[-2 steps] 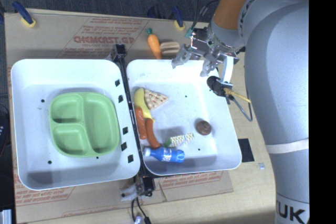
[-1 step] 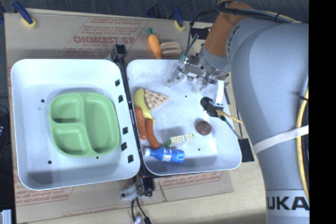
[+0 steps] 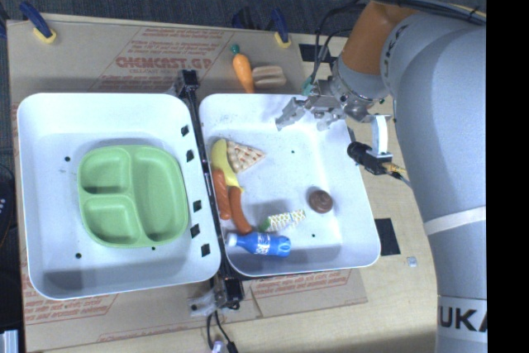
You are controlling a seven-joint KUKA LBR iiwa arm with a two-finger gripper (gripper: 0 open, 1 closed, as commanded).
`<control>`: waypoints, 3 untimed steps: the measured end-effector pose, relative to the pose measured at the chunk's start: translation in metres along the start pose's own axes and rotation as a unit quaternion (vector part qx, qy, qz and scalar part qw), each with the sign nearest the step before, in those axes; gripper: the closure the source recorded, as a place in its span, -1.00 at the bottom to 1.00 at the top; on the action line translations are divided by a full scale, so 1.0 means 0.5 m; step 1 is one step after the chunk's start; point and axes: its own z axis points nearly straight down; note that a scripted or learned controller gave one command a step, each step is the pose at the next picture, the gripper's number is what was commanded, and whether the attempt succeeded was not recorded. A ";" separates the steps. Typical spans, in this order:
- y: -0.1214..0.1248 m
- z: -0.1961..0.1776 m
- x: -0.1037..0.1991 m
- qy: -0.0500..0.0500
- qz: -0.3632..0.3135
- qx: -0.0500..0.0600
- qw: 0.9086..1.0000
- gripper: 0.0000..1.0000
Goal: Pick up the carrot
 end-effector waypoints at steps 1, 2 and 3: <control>-0.001 0.040 -0.012 0.000 0.072 0.002 0.997 -1.00; 0.000 -0.007 -0.009 0.000 0.085 0.001 0.996 -1.00; -0.002 0.086 -0.002 0.000 0.179 0.003 0.984 -1.00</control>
